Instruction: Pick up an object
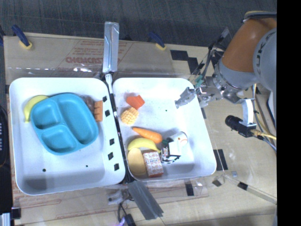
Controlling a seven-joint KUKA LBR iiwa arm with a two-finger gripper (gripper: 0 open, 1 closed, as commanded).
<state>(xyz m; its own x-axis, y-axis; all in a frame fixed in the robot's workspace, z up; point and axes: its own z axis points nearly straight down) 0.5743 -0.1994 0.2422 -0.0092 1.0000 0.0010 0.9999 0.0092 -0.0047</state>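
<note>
Carrot (147, 134) is lying in the right bin (197, 121), tip pointing upper-left, well apart from tool (186, 98); tool's grip state is proving indeterminable.

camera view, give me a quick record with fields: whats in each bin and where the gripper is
left bin: blue divided tray, a yellow item poking out at its left edge
right bin: orange block, corn piece, carrot, banana, small box
gripper: above the right bin's upper right corner, nothing seen between its fingers
arm: reaching in from the right
</note>
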